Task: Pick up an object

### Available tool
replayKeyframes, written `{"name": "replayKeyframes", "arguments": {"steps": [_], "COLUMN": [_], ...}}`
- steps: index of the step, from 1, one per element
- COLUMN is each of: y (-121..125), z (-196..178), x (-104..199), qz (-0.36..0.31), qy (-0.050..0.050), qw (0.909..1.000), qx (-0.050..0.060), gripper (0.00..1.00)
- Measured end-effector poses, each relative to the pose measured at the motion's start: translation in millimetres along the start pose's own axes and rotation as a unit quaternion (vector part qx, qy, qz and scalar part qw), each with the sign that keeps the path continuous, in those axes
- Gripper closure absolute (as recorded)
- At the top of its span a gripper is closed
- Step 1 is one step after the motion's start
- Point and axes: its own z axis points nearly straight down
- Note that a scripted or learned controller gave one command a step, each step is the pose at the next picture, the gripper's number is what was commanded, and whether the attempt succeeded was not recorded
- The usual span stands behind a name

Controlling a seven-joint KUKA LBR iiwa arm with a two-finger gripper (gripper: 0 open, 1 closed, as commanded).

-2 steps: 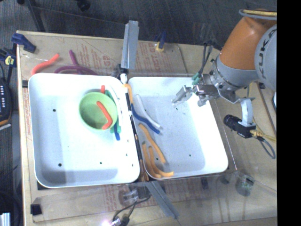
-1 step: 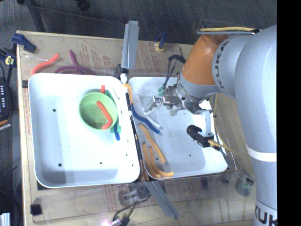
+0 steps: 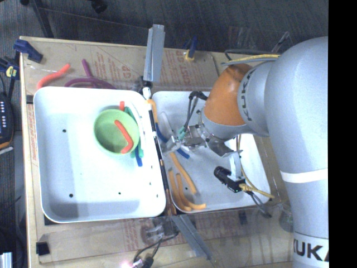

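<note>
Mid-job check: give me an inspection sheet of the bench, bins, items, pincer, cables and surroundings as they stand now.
Surface: wooden bench bearing a left white bin and a right white bin.
Job's things: green bowl holding an orange curved strip in the left bin; yellow curved strips in the right bin.
Clutter: orange and purple strips on the bench behind the left bin.
Pincer: pincer low over the right bin; finger state unclear.
Cables: yellow cable over the arm.
Surroundings: dark floor.
</note>
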Motion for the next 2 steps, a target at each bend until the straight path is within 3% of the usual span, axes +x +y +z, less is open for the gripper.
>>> {"name": "replayKeyframes", "arguments": {"steps": [1, 2], "y": [0.1, 0.0], "z": [-11.8, -11.4], "x": [-2.0, -1.3], "qz": [-0.003, -0.003], "qy": [-0.002, -0.002], "qw": [1.0000, 1.0000], "qx": [0.001, 0.001], "gripper": [1.00, 0.00]}}
